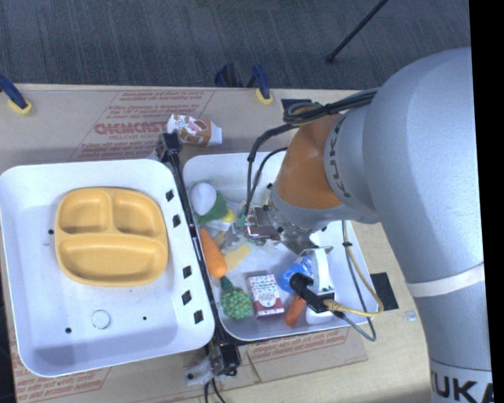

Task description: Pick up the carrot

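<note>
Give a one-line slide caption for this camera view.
KUKA arm reaching into the right bin, carrot lying by its left wall; yellow tray in left bin.

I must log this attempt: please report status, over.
Gripper low in right bin, fingers hidden. Carrot lies free by the bin's left wall. Broccoli and small red box lie close by.

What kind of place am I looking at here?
Probably a robotics lab test bench: a robot arm reaches over two white bins, one full of toy food like a carrot, on cardboard held by clamps.
</note>
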